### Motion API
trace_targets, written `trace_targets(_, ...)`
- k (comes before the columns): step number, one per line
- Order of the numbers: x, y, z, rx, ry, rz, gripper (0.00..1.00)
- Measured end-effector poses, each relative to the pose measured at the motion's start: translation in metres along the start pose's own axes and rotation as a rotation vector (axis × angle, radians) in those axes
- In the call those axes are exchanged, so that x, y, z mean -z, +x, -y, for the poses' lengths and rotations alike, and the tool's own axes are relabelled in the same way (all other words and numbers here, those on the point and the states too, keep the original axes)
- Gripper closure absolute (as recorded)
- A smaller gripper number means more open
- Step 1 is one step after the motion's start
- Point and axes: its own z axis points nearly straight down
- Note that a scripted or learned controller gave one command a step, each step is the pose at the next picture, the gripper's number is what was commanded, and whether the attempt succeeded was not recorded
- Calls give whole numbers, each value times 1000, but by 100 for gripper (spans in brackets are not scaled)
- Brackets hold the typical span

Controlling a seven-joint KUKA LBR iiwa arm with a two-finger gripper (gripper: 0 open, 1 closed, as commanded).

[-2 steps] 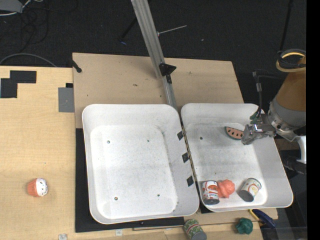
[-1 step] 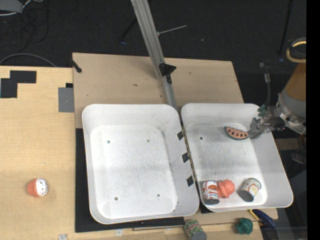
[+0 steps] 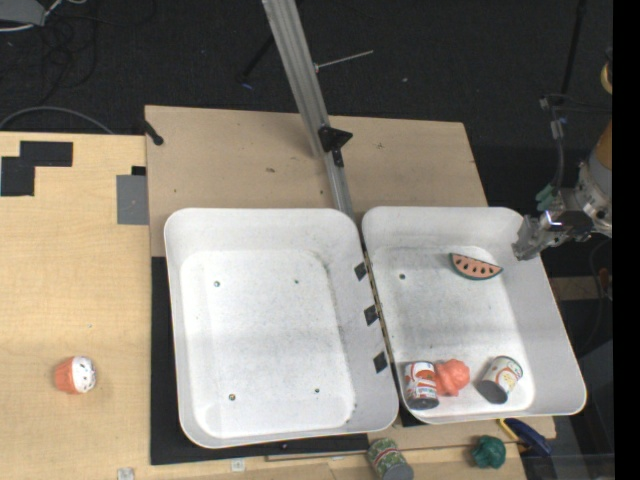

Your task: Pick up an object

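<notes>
The nearest candidate is the watermelon slice point(image 3: 475, 266) — a small toy wedge lying flat in the upper part of the right bin point(image 3: 560, 343), pink face up with a green rind along its curved lower edge. It is probably light and rigid plastic or foam, so weight is no worry; the trouble is its low, thin profile, which leaves little to pinch. A hold across the narrow width, rind to straight edge, looks the safest bet, since the smooth face could slide out otherwise.

The claw point(image 3: 540, 230) hangs at the right bin's upper right rim, to the right of the slice and a little above it in the view — near, but not over it and not touching. Whether it is spread or closed cannot be told at this size; nothing is seen in it.

Toward the bin's lower edge lie a small can point(image 3: 421, 382), an orange-pink lump point(image 3: 453, 376) touching it, and a tipped cup point(image 3: 499, 378) — all well apart from the claw.
</notes>
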Motion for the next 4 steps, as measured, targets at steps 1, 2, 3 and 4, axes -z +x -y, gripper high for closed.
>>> trace_targets(1, 6, 54, 7, 3, 6, -4, 100)
trace_targets(2, -9, 104, 24, 2, 9, -5, 100)
trace_targets(3, -13, 155, 23, 3, 8, -4, 100)
trace_targets(4, -8, 204, 38, 3, 10, -4, 100)
